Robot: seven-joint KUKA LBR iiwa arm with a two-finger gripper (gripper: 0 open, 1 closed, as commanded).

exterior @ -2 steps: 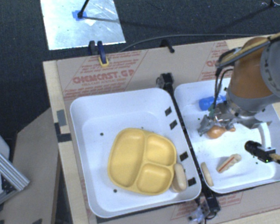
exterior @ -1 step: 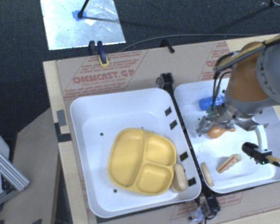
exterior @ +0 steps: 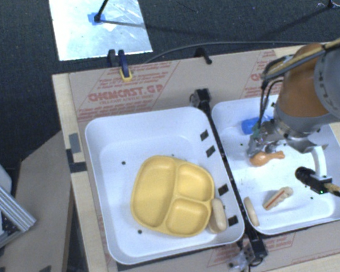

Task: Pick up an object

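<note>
My gripper [exterior: 260, 145] hangs low in the right bin [exterior: 335, 207], near its left-centre. Right beneath its tip lies an orange, drumstick-shaped toy [exterior: 267, 158], touching or nearly touching the gripper. A blue object [exterior: 249, 126] sits just behind the gripper, partly hidden by it. Toward the bin's front lies a tan hot-dog-shaped toy [exterior: 277, 198]. A pale oval piece [exterior: 251, 211] leans against the bin's left wall.
The left bin [exterior: 111, 148] holds a yellow divided plate [exterior: 171, 194], with a tan rounded piece [exterior: 217, 215] at the plate's lower right. A black divider with clips [exterior: 219, 156] runs between the bins. The arm covers the right bin's back right.
</note>
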